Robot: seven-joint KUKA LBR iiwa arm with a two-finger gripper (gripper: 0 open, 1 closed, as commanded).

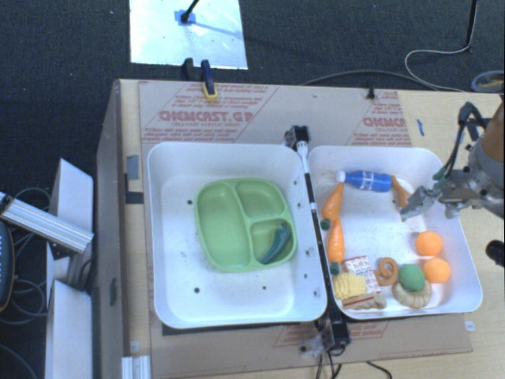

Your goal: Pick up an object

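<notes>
Starting at the near edge of the right bin (472, 290), I list: a yellow corn-like piece (353, 287); a small red-and-white packet (359, 264) just behind it; a brown pretzel ring (387, 270); a green ball (411, 276) resting on a tan bread-like ring (411, 293); an orange ball (436, 271) at the right wall.

Next back: a second orange ball (428, 243); an orange carrot (336, 239) lying against the divider; another carrot (334, 200) behind it, tilted toward the far side.

Left bin (170, 235): a green divided plate (237, 223) near the middle, with a dark teal pepper-like piece (275, 245) in its near right compartment.

My gripper (416, 204) hangs over the right side of the right bin, reaching in from the right, fingertips pointing left. An orange cone-shaped piece (402, 189) sits right at the tips; I cannot tell whether the fingers are apart or closed, nor whether they touch it.

Farther back in the right bin: a blue-and-white bottle (366, 181) on its side, just left of the cone.

Behind both bins: brown lettered board (237, 109), then a pale square sheet (185, 22) on dark carpet.
</notes>
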